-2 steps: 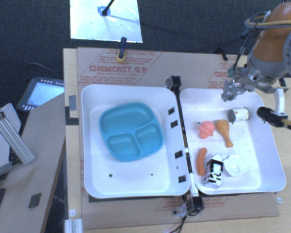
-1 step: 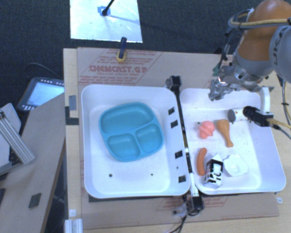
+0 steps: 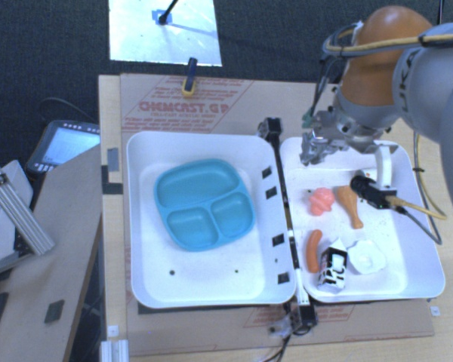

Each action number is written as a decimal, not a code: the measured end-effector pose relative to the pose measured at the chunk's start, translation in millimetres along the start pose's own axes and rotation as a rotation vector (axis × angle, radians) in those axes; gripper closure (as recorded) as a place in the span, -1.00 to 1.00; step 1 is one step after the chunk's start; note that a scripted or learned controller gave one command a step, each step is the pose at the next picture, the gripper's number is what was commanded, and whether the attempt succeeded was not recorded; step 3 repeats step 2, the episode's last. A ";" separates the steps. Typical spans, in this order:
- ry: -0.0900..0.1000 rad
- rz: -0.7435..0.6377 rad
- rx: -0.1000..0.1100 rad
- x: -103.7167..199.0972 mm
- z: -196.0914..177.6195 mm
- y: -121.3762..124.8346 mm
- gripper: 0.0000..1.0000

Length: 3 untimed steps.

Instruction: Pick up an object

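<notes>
The pink toy [image 3: 322, 201], at six o'clock below the gripper [image 3: 315, 151], looks light, soft; grasp across its middle. The jaws' state I cannot tell.

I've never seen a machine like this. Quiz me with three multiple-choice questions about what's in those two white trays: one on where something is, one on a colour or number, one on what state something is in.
1. Where does the light blue plastic divided plate lie?
A. In the left white bin
B. In the right white bin
C. On the cardboard behind the bins

2. How many compartments does that plate have?
A. Two
B. Three
C. Five

3. How does the small orange toy carrot sit?
A. Held up between the fingers
B. Lying flat on the right bin's floor
C. Resting on the blue plate

Answers:
1. A, the plate sits in the middle of the left bin.
2. B, one large section and two smaller ones show.
3. B, it lies on the floor, apart from the gripper at the bin's far corner.
</notes>
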<state>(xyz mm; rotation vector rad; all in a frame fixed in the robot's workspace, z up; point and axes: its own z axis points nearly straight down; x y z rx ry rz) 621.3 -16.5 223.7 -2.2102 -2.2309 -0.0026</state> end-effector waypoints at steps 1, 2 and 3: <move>-0.001 0.001 -0.001 58.5 5.2 -1.0 1.00; 0.000 0.000 -0.001 107.9 -3.4 -3.5 1.00; 0.000 0.000 -0.001 107.9 -3.4 -3.5 1.00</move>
